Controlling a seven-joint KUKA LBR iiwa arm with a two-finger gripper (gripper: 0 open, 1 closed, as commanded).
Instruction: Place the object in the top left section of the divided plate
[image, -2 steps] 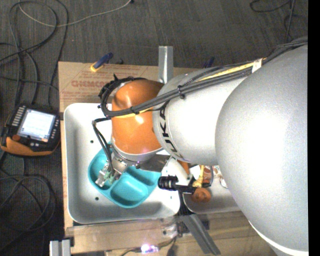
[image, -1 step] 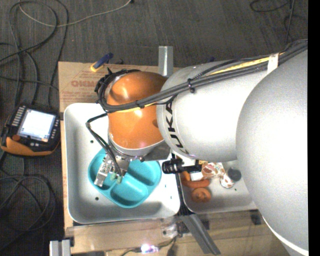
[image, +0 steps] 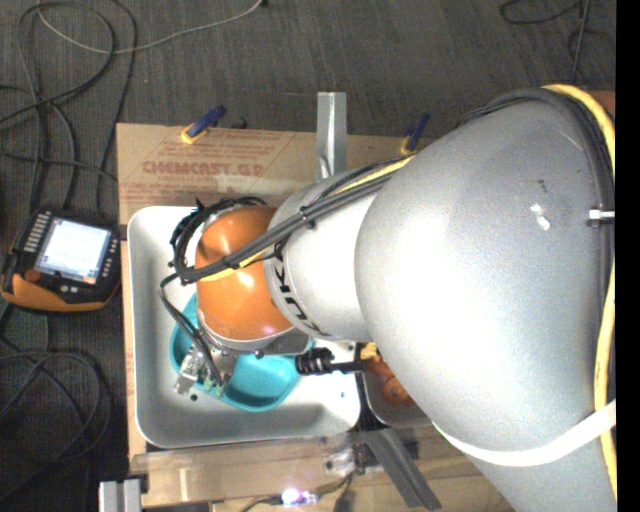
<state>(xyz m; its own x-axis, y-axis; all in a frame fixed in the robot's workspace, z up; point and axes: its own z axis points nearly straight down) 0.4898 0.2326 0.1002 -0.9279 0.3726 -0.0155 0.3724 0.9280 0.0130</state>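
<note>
The big grey arm with its orange band (image: 235, 275) reaches in from the right and hangs over the left white bin (image: 150, 300). A teal divided plate (image: 262, 388) lies in that bin, mostly hidden under the wrist, so its sections cannot be made out. The gripper (image: 195, 375) points down at the plate's left edge. What lies between it and the plate is hidden.
An orange item (image: 385, 385) peeks out in the right bin beneath the arm. A teach pendant (image: 65, 262) rests on the floor to the left. Cardboard (image: 200, 165) with a blue clamp (image: 203, 122) lies behind the bins. Cables run across the floor.
</note>
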